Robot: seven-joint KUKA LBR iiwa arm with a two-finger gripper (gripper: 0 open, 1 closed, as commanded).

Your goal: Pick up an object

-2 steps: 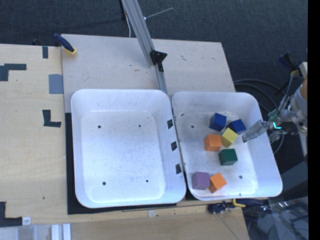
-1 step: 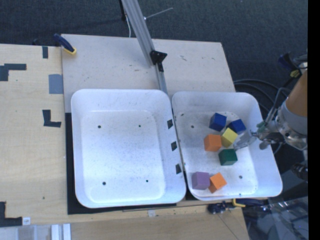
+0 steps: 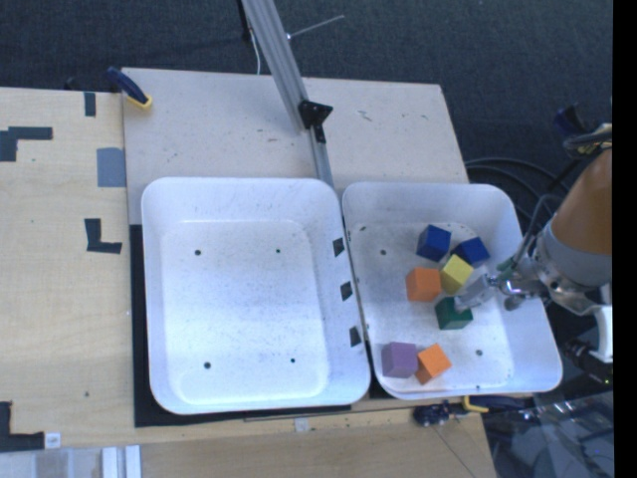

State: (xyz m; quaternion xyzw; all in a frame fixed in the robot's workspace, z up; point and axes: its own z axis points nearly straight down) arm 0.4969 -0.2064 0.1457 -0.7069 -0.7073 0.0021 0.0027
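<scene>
The right bin (image 3: 498, 207) holds several small blocks. Two blue blocks (image 3: 434, 241) lie toward the back, with a yellow block (image 3: 457, 272) and an orange block (image 3: 423, 284) just in front of them. A green block (image 3: 454, 314) sits below the yellow one. A purple block (image 3: 399, 358) and a second orange block (image 3: 433, 362) rest by the front wall. My gripper (image 3: 478, 292) reaches in from the right, low over the bin, its tip right beside the yellow and green blocks. Whether it touches either one is unclear.
The left bin (image 3: 159, 267) stands beside the right one, and the two share a middle wall. A grey metal bar (image 3: 284, 58) slants down from the top to the bins' back edge. Cables lie off the bench at the right.
</scene>
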